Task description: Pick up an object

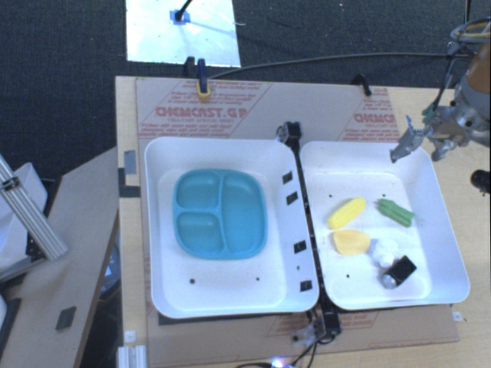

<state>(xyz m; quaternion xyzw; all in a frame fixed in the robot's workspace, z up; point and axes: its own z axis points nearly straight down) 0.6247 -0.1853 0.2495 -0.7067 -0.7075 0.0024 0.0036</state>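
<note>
bench, 2 white bins, clear sheet

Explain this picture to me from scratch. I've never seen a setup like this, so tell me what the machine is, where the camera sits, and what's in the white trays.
One fixed camera looks down at a slant on a bench. Two shallow white bins sit side by side. The left bin holds a blue divided plate. The right bin holds small items: a yellow corn-like piece, a green piece, a flatter yellow piece, a small white thing and a black object. The machine is a robot arm reaching in from the right; its gripper is above the right bin's far right corner. Nothing shows between its fingers, so it holds nothing.
</note>
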